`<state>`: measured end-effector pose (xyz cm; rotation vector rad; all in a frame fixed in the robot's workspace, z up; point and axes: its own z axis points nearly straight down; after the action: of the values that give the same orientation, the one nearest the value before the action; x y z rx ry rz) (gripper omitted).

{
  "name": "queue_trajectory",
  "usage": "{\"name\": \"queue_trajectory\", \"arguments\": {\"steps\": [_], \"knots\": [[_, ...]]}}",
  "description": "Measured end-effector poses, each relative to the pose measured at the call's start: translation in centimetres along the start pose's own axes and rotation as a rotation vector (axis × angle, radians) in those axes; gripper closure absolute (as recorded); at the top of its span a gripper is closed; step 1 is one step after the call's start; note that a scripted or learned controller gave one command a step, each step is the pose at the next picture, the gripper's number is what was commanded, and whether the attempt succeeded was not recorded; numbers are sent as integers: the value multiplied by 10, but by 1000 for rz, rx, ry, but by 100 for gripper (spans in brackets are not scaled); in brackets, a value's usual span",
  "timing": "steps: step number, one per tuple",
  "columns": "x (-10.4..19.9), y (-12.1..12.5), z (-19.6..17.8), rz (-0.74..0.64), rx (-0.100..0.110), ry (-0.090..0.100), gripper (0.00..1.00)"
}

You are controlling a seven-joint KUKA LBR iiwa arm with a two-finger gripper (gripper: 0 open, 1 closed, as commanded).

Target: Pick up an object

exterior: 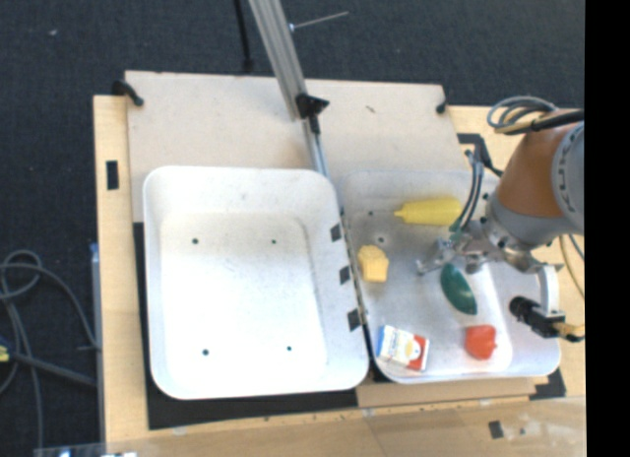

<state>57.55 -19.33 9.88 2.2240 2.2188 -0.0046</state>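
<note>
The right bin [394,211] holds several objects. A yellow squeeze-bottle shape [429,213] lies near its far side, and a small yellow block [373,264] sits close to its left wall. Near the front edge rest a white and red carton [403,348] and a red piece [480,342]. In the middle right lies a dark green oval object [459,291]. My gripper [456,256] hangs low in this bin, just above the far end of the green object and in front of the yellow bottle shape. Nothing is visibly lifted.
The left bin [157,248] stands beside the right one, their walls meeting in the middle. A slanted metal pole [281,41] rises behind the bins. The grey arm with its orange band [532,174] covers the right bin's far right corner. Cables lie at the left.
</note>
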Motion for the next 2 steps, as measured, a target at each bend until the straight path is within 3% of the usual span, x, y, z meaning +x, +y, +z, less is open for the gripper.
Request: {"name": "queue_trajectory", "arguments": {"steps": [1, 2], "knots": [[-1, 2, -14, 6, -8, 0, 100], [0, -3, -60, 5, -8, 0, 100]]}}
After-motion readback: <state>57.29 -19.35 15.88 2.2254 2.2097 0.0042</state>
